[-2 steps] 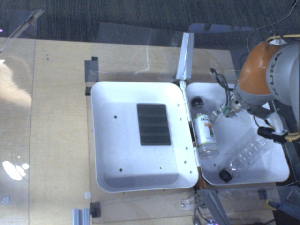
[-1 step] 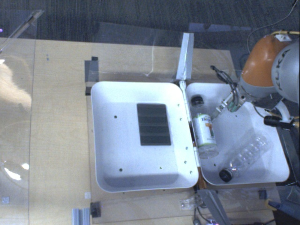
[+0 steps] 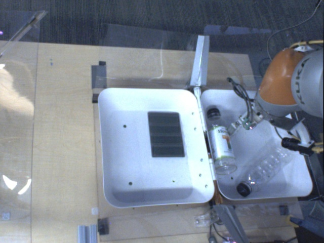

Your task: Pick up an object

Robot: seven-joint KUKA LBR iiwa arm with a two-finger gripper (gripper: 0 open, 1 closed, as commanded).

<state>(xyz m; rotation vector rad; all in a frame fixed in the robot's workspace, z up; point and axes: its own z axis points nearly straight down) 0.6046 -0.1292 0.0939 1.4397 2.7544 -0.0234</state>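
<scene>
In the right bin, a clear bottle with a yellow-green label lies along the left wall, its black cap pointing to the far side. A second clear, crumpled bottle lies near the front, with its black cap toward the front left. My gripper hangs low over the right bin's middle, just right of the labelled bottle's upper half. I see nothing held in it. The left bin contains a flat dark rectangular slab near its centre.
The arm's orange band and grey body cover the right bin's far right corner. A metal divider bar rises behind the gap between the bins. Cables trail near the right bin's right wall. Bare wood bench lies to the left.
</scene>
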